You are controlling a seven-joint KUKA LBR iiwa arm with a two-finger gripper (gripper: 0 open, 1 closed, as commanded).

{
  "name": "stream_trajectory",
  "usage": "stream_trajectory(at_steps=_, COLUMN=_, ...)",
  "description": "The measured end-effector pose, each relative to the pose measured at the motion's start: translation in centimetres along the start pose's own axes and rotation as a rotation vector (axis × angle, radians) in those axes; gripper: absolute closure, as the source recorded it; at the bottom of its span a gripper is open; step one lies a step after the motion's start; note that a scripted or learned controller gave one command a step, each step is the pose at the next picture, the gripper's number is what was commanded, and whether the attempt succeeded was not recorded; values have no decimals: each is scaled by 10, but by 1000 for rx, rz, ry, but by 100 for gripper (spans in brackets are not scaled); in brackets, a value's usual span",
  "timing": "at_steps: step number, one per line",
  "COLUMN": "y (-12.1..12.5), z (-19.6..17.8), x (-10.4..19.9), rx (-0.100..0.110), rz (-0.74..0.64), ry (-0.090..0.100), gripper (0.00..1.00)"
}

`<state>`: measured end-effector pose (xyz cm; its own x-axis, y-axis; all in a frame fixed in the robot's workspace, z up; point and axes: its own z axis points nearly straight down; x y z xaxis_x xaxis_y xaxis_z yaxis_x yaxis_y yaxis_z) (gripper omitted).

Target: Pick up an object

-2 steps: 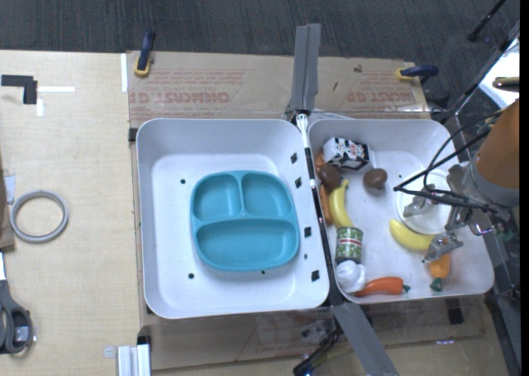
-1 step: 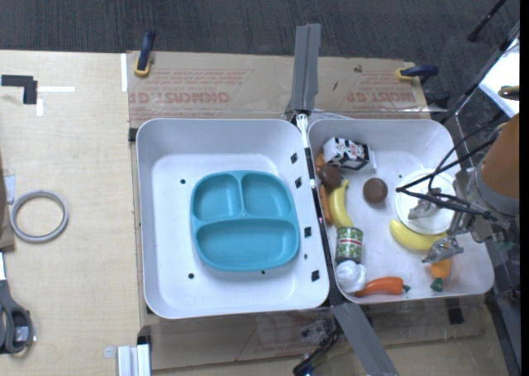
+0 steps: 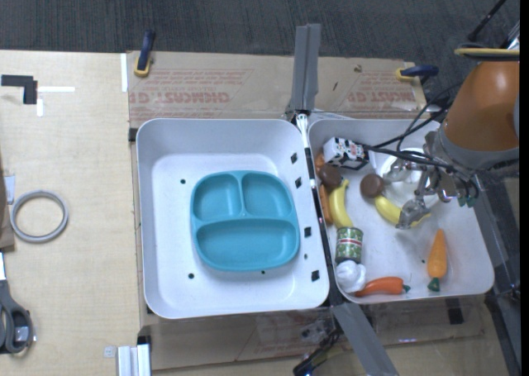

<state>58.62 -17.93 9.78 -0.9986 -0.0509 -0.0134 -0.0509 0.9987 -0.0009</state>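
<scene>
My gripper (image 3: 411,214) hangs low over the right bin (image 3: 473,277), in its upper right part. It sits right at the right end of a small yellow banana (image 3: 386,208); whether it grips the banana I cannot make out. A brown ball (image 3: 372,185) lies just left of that banana. Further left a second banana (image 3: 338,202) stands along the bin wall. A green-labelled bottle (image 3: 350,251) with a white cap lies below it. An orange carrot (image 3: 436,254) and a red-orange vegetable (image 3: 382,286) lie near the front.
The left bin (image 3: 157,242) holds a teal divided plate (image 3: 245,221). A black-and-white item (image 3: 345,150) and a brown lump (image 3: 331,174) lie at the back left of the right bin. A tape roll (image 3: 37,216) and scissors (image 3: 15,326) rest on the bench at far left.
</scene>
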Motion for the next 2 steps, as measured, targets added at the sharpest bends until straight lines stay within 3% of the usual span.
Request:
stream_trajectory(at_steps=1, y=53, z=0, x=19, rx=2, rz=212, ry=-1, gripper=0)
stream_trajectory(at_steps=2, y=83, z=0, x=33, rx=4, rz=342, ry=-3, gripper=0)
